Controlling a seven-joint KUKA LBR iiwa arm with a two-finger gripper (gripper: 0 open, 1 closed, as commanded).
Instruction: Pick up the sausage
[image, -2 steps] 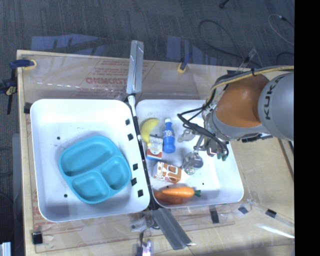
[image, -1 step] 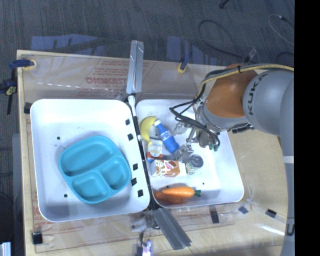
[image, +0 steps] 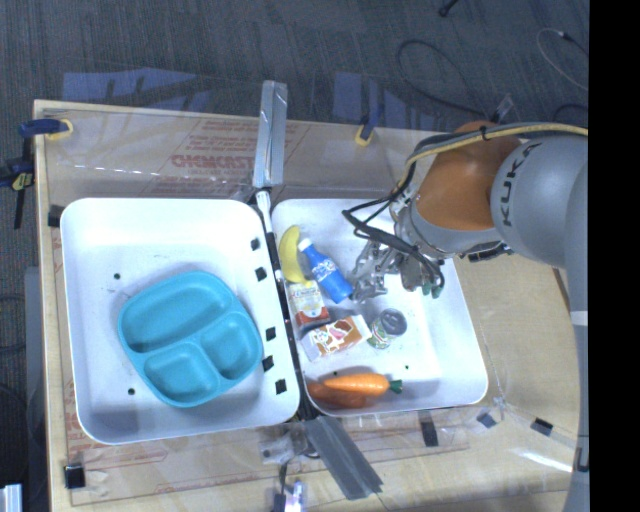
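Note:
The sausage (image: 313, 318) looks like a short dark red-brown piece by the left wall of the right bin (image: 455, 330). It is wedged between a small carton (image: 306, 298) and a printed packet (image: 336, 338). My gripper (image: 368, 282) hangs over the middle of the right bin, to the right of and slightly behind the sausage, beside a blue bottle (image: 327, 272). Nothing shows in its grasp. The arm's orange band (image: 455, 190) sits above it.
In the right bin, a banana (image: 290, 254) lies at the back left, a small can (image: 389, 324) near the middle and a carrot (image: 352, 386) along the front wall. A blue divided plate (image: 190, 338) sits in the left bin (image: 90, 260).

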